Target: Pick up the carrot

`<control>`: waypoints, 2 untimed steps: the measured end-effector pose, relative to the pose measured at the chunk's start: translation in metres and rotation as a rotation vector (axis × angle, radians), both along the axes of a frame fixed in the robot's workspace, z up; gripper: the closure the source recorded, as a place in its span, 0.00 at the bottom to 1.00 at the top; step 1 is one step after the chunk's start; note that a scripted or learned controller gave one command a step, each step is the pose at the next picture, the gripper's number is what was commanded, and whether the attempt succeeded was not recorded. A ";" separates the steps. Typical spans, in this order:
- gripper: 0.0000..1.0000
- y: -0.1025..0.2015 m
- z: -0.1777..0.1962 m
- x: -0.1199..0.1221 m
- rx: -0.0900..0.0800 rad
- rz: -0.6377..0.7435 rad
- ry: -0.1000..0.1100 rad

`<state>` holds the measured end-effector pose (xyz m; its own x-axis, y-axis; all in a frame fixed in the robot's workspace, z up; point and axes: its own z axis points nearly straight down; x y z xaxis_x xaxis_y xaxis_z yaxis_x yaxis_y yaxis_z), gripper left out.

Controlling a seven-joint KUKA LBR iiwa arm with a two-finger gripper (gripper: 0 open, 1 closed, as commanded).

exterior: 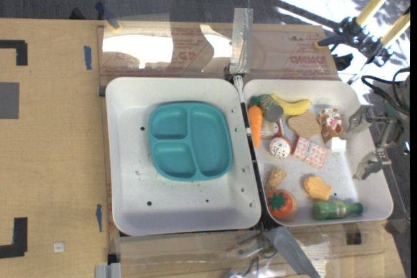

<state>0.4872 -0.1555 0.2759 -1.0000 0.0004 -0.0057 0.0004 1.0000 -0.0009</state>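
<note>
Two shallow white bins are seen side by side on the table (52, 159). The left bin (130, 198) carries a teal divided plate (191, 140) near its centre. The right bin (381, 205) is crowded with toy foods.

The carrot (255, 126) is found at about ten o'clock in the right bin, lying lengthwise just beside the wall shared with the left bin, its green top pointing toward twelve o'clock. A banana (291, 104) lies at roughly twelve o'clock in that bin, with a slice of bread (303, 125) below it. A white dotted ball (280, 148) sits just below the carrot's tip, and a pink checked wafer (310, 153) lies to its three o'clock. At about seven o'clock a tomato (283, 204) rests in the corner; a green bottle (335, 209) lies on its side at five o'clock, and a yellow corn piece (318, 188) lies between the two (slightly higher).

The pincer (369, 145) is seen at three o'clock of the right bin, over its outer rim and well apart from the carrot. Its two fingers (366, 168) are spread, with nothing between them.
</note>
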 end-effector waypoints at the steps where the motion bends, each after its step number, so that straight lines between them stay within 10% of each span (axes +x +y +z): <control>1: 0.00 0.067 -0.130 -0.009 0.005 -0.154 0.012; 2: 0.00 0.039 -0.180 -0.005 0.001 -0.136 -0.002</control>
<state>0.4818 -0.1168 0.0955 -0.9907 0.1361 -0.0077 0.1361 0.9907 0.0006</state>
